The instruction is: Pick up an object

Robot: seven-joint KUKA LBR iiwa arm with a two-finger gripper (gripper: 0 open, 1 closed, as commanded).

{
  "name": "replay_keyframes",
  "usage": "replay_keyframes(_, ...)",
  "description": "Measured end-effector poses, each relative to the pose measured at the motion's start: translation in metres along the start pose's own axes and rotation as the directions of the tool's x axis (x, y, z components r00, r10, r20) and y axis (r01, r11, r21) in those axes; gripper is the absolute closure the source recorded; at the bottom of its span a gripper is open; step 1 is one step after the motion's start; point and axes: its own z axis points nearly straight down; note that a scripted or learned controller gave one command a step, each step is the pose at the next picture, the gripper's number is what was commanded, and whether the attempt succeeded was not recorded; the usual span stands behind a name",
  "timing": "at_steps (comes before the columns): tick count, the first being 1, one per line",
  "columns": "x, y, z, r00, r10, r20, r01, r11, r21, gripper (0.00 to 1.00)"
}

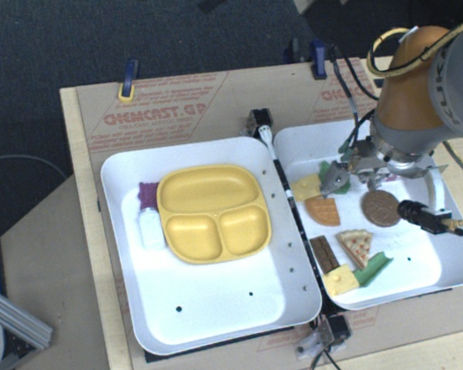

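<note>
green stick point(373, 270) – long axis diagonal

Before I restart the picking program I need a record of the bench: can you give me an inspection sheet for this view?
Surface: two white bins, left bin and right bin, on a cardboard-covered bench.
Job's things: right bin holds a brown disc, pizza slice, chocolate bar, yellow cheese block, green piece.
Clutter: yellow divided tray in the left bin, purple item beside it.
Grippers: pincer low in the right bin.
Cables: yellow loop by the arm.
Surroundings: dark carpet.
</note>
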Motion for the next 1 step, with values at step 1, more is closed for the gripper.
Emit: replay_keyframes(1, 0.0009, 0.0043, 0.0304, 1.0, 0.001, -0.001, -0.001, 1.0, -0.014, 0.0)
